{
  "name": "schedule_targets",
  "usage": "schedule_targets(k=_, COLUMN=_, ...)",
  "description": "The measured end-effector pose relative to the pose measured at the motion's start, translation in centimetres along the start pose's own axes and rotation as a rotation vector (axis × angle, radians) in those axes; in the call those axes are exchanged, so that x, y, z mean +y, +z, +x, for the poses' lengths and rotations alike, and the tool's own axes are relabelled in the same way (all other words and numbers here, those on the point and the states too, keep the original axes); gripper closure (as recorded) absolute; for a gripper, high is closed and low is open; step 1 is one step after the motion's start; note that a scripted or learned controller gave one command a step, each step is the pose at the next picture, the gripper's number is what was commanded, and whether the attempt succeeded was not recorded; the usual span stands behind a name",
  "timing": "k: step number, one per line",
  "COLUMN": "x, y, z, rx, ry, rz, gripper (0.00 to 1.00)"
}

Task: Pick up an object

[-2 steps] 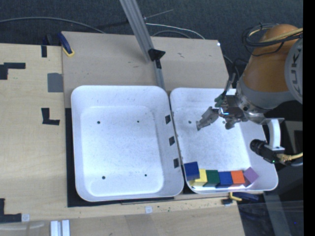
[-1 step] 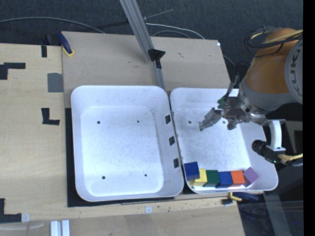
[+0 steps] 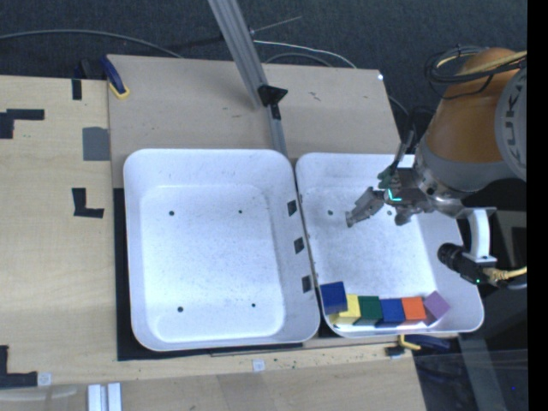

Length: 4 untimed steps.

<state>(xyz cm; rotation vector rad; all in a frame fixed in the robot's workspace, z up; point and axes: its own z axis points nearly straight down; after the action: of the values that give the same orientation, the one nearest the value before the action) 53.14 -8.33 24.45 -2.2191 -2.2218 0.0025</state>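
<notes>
Camera view has the claw (image 3: 364, 211) hanging empty, how far open I cannot tell, blocks (image 3: 383, 307) well below it, lined against the right bin's (image 3: 360, 169) near wall.

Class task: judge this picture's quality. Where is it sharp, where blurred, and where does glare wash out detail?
Camera view: the pincer looks soft and slightly blurred; the coloured blocks are distinct but not crisp; both white bins, left and right, look bright and almost featureless.

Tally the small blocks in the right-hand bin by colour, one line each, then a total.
Blue cube blocks: 2, the second at
Yellow block: 1
Green block: 1
Orange block: 1
Purple block: 1
Total: 6
</notes>
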Motion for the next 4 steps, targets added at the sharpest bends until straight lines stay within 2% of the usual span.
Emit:
schedule_targets(k=1, x=-3.2, y=1.1, z=-6.0, rx=-0.003, ry=0.007, rz=0.002, gripper=0.00)
schedule_targets(k=2, x=-4.9, y=-4.5, z=0.6, rx=0.001, ry=-0.005, rz=-0.005, gripper=0.00)
schedule_targets(k=3, x=-4.9, y=-7.9, z=-0.7, rx=-0.001, ry=0.000, rz=-0.005, gripper=0.00)
schedule_targets(k=4, x=-4.9, y=-9.1, z=-0.3, rx=0.000, ry=-0.001, rz=-0.002, gripper=0.00)
